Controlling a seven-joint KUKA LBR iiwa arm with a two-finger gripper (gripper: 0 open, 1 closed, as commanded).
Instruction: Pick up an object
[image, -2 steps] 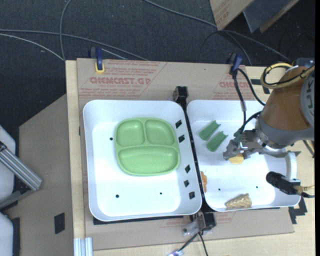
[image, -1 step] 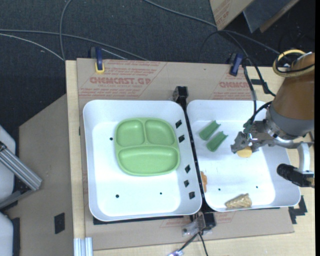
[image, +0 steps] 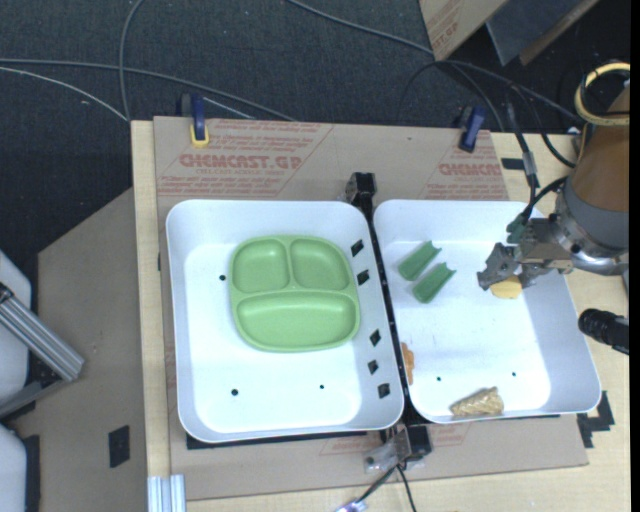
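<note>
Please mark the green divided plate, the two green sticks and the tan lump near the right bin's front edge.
green divided plate (image: 295, 292), camera view, on the ridge between its compartments.
green sticks (image: 419, 260), camera view, middle of the upper stick.
tan lump (image: 477, 403), camera view, its centre.

One camera looks down at a slant on the surface (image: 300, 140), from above and from its near side. The divider (image: 378, 300) between the two white bins runs almost vertical, a little right of the picture's middle. Left of the divider, the left bin (image: 190, 300) is seen whole. Right of it, the right bin (image: 560, 360) is seen whole too, near the picture's edge. Beyond the divider's far end, dark floor (image: 80, 120) fills the top. The view is moderately near, with all surface corners inside.
</note>
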